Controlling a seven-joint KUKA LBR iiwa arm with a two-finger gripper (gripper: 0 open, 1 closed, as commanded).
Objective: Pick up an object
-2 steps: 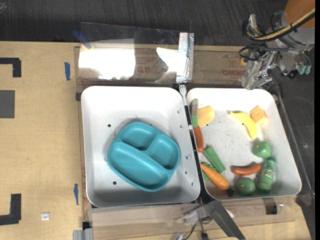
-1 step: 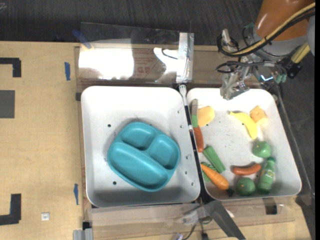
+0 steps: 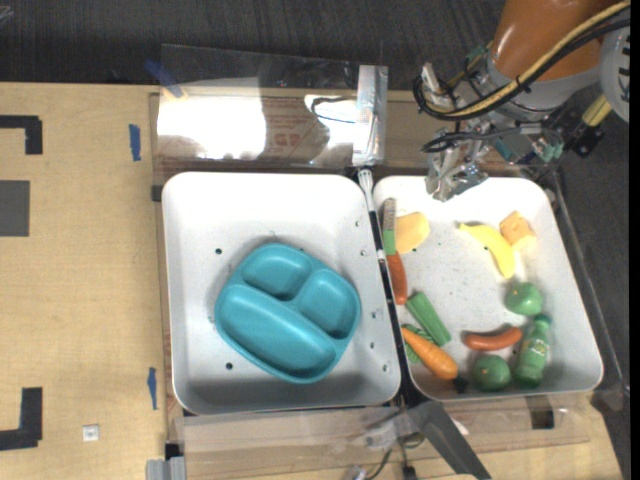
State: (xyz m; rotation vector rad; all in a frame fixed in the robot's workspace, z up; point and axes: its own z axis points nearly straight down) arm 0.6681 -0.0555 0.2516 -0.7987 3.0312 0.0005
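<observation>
My gripper (image 3: 452, 180) hangs over the back edge of the right bin (image 3: 575, 298), with nothing visible between its fingers. Below it in that bin lie toy foods: a pale yellow piece (image 3: 411, 230) near the left wall, a yellow banana (image 3: 495, 246), an orange chunk (image 3: 516, 227), a green round fruit (image 3: 524, 298), a red sausage (image 3: 492, 339), a green bottle (image 3: 534, 353), a green lime (image 3: 490, 371), a carrot (image 3: 431, 354), a green pod (image 3: 427, 315) and a red-orange stick (image 3: 398, 275).
The left bin (image 3: 200, 218) holds a teal divided plate (image 3: 289, 310). A clear plastic sheet (image 3: 270, 118) lies behind the bins. Cables (image 3: 470, 93) loop off the arm's wrist. Cardboard (image 3: 70, 268) covers the bench at left.
</observation>
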